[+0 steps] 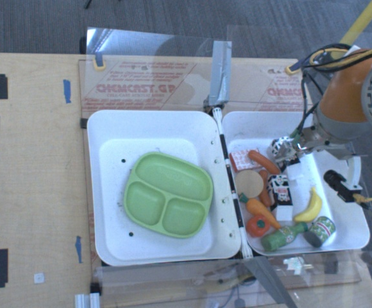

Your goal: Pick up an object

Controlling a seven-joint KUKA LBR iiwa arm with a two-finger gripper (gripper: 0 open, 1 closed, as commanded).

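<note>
The right bin holds several toy foods: an orange sausage, a red and white packet, a tan round piece, a black and white carton, a carrot, a tomato, a green bottle, a banana and a can. My gripper hangs low over the bin's back middle, just right of the sausage's upper end. Its tip is a blur of black and white parts, and I cannot make out anything held in it.
The left bin carries a green divided plate. A clear plastic wall stands behind both bins. The arm's orange band and cables reach over the right bin's back right corner.
</note>
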